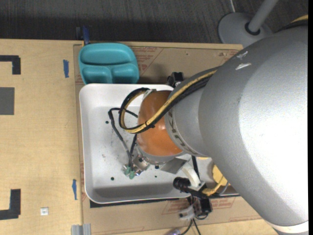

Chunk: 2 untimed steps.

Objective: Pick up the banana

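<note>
Camera view: smooth grey arm (pixel 254 126) with glossy orange band (pixel 154 126) is reaching over the shallow white bin (pixel 95 146), blocking most of it. Gripper (pixel 134 168) is hanging low inside; its state cannot be told. Yellow sliver, possibly banana (pixel 218 179), is peeking out at the bin's right near edge. Teal moulded tray (pixel 108 65) is sitting beyond, on cardboard bench (pixel 39 131).

The grey arm (pixel 254 126) reached in from the right over a white bin (pixel 95 146), its orange band (pixel 154 126) above the bin's middle. A teal tray (pixel 108 62) sat on the table (pixel 39 131) just beyond the bin's far edge.
</note>
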Motion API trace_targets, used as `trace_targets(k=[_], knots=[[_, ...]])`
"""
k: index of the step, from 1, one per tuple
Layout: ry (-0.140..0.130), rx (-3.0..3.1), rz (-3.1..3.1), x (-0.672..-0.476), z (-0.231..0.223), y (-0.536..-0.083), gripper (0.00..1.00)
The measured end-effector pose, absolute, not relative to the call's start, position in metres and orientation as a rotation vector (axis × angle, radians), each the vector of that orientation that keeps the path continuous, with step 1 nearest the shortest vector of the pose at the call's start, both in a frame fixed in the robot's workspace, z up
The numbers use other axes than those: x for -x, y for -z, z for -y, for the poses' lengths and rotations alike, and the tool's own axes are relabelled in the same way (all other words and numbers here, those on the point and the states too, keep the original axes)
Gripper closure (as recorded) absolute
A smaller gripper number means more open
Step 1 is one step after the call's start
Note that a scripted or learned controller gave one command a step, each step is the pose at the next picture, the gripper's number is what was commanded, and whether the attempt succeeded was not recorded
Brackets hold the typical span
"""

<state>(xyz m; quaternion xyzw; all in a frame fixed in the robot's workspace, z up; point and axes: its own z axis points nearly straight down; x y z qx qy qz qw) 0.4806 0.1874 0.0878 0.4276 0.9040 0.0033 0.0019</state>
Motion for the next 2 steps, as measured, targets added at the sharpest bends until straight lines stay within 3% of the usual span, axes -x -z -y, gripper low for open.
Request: trace_targets(k=[2], knots=[[-0.015, -1.340, -2.834, -0.4814, -0.1882, -0.1074, 1.00]])
